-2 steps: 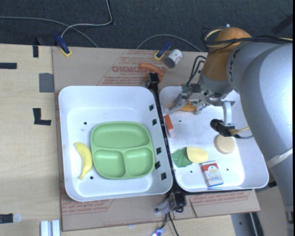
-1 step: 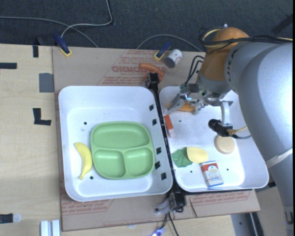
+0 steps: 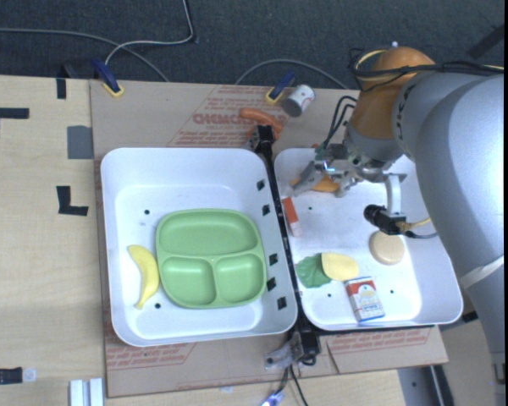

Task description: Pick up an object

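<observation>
Gripper [image 3: 326, 172] sits low in upper part of right bin [image 3: 423, 311], upper right of frame; can't tell its state from this angle. Something orange [image 3: 324, 185] lies right beneath it, touching or nearly so, prob. the pick target, though not seen between anything. Its long axis looks roughly left-right, hard to confirm as mostly hidden. Outward from there: beige round piece [image 3: 388, 249] lower right of tool, yellow item [image 3: 340, 266] w/ green leaf [image 3: 309, 271] below, small carton [image 3: 366, 299] near bottom edge. Left bin [image 3: 118, 227] holds green divided plate [image 3: 212, 257] and banana [image 3: 145, 273], well apart from tool.
</observation>
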`<state>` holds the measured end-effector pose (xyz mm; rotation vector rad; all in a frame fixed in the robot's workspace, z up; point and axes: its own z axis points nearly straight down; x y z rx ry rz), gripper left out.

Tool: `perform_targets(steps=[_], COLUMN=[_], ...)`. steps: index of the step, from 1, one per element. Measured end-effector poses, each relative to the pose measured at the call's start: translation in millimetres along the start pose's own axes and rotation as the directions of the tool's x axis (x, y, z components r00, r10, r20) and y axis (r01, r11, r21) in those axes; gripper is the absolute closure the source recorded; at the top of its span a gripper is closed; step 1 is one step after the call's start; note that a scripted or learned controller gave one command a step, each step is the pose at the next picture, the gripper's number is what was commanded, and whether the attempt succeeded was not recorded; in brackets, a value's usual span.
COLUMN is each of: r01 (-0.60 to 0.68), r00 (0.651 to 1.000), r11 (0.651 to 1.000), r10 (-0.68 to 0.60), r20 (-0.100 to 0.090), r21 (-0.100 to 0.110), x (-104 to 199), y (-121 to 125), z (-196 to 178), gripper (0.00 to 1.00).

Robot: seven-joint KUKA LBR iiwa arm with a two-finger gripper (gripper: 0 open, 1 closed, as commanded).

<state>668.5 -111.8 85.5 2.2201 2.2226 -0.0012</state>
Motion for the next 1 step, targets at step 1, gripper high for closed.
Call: perform_targets(steps=[1], r01=[0.000], r00=[1.000], r11=[1.000], r10=[0.000], r20=[0.001], r21=[0.000], x=[14.0], y=[0.0], z=[0.3], gripper=[0.00])
